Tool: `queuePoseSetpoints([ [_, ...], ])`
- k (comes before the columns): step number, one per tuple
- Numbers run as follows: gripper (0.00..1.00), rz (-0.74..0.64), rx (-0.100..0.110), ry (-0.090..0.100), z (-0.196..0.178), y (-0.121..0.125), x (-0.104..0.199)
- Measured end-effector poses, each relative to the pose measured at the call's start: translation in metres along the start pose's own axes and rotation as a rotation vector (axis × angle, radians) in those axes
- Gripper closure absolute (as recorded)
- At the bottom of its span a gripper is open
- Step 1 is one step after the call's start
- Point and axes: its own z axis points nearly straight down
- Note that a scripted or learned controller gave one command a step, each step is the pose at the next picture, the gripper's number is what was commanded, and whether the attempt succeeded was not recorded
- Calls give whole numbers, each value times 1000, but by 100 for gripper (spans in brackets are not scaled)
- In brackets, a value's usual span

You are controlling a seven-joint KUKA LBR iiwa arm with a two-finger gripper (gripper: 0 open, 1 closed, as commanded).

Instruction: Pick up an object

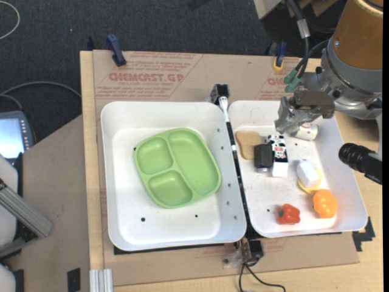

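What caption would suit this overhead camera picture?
Robot gripper poised over the right bin of small objects; a green divided plate lies in the left bin.

Dark grey carpet (48, 17) fills the floor behind and to the left, with a thin cable (7, 14) looping at the top left corner. The table (152, 78) is topped with a brown board printed in red lettering, held at its far edge by a blue clamp (115, 49) and another clamp (279, 56) with a yellow tip. At the left edge sits a glowing screen (11, 137), and below it a slanted metal rail (24, 210). Light is even and soft.
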Motion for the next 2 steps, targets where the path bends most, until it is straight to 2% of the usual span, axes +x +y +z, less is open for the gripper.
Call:
queuePoseSetpoints([
  [1,100,-1,-2,-1,-10,1,0],
  [2,100,2,11,0,40,36,2],
])
